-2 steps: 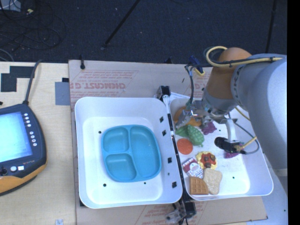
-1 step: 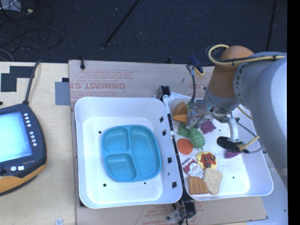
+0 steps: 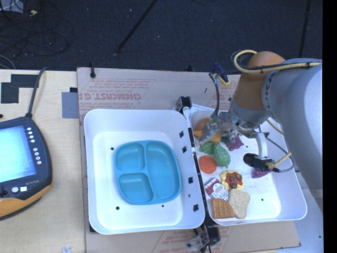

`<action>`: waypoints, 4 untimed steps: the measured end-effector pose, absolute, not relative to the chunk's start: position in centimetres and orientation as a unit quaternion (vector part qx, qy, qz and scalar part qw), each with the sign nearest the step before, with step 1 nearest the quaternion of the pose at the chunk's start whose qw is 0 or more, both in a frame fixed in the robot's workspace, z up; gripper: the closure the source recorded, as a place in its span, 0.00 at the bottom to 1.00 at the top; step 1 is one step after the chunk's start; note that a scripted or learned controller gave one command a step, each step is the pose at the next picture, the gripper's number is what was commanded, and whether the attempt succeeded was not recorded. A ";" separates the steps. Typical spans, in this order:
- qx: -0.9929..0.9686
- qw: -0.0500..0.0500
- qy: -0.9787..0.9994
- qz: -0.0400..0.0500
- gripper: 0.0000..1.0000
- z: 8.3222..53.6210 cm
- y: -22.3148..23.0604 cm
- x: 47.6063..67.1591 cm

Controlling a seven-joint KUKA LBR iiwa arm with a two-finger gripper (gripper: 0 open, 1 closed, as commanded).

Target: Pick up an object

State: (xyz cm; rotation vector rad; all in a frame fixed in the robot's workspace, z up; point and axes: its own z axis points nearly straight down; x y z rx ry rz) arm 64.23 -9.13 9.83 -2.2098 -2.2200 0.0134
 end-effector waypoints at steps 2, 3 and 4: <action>-0.709 0.001 -0.705 0.002 1.00 10.8 -15.4 60.2; -0.708 0.001 -0.707 0.001 0.00 10.8 -15.0 60.4; -0.705 0.005 -0.709 0.007 0.00 8.9 -11.4 64.2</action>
